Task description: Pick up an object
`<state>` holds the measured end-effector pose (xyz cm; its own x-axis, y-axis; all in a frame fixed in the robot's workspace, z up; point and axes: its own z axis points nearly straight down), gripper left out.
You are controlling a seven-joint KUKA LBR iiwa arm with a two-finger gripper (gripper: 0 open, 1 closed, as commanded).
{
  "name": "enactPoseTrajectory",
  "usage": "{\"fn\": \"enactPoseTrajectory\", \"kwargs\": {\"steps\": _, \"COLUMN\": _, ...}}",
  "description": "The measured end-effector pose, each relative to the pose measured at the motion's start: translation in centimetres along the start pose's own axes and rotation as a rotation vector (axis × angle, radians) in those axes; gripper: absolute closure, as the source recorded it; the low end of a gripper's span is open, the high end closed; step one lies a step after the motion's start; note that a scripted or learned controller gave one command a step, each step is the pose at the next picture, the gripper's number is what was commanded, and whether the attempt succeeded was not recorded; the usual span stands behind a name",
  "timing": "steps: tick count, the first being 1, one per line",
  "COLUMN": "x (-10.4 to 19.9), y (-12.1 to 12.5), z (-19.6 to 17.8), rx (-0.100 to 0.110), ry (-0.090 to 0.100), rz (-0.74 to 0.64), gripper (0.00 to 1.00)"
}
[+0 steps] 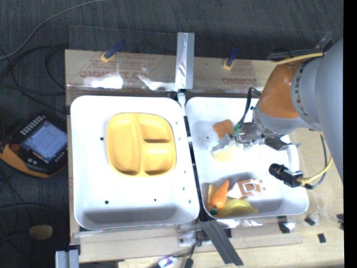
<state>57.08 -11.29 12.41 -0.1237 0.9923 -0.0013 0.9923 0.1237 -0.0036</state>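
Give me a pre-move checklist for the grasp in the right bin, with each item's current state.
1. Gripper is over the right white bin: ok.
2. A target lies near the gripper: ok, a pale yellow wedge-shaped piece and an orange chunk sit close by.
3. Something is between the fingers: cannot tell, the wrist hides them.
4. Objects at the near wall, an orange carrot-shaped toy, a yellow banana-shaped toy and a white and orange carton, are out of the arm's way: ok.
5. Yellow divided plastic tray stays in the left white bin, apart from the arm: ok.
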Motion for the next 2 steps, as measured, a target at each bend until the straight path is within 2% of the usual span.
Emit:
{"fn": "enactPoseTrajectory", "kwargs": {"steps": 1, "x": 2.6, "y": -0.2, "z": -5.9, "rx": -0.001, "ry": 0.0, "rz": -0.062, "gripper": 0.0}}
{"fn": "enactPoseTrajectory", "kwargs": {"steps": 2, "x": 0.1, "y": -2.2, "z": -4.2, "rx": -0.001, "ry": -0.001, "rz": 0.028, "gripper": 0.0}}
